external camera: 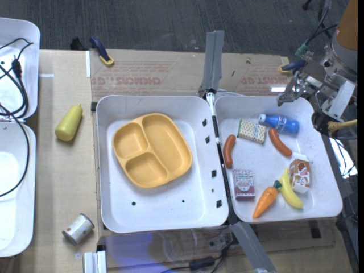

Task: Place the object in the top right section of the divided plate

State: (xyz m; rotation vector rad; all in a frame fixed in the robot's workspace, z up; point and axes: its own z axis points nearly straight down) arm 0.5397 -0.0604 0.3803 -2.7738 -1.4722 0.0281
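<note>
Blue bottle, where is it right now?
The blue bottle lies near the right bin's far edge, between the green packet and a sausage.

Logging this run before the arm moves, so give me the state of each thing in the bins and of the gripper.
divided plate: upright, sections bare
blue bottle: lying on its side
carrot: lying flat
banana: lying flat
two sausages: lying flat, apart
gripper: above the right bin's far edge, holding nothing
</note>
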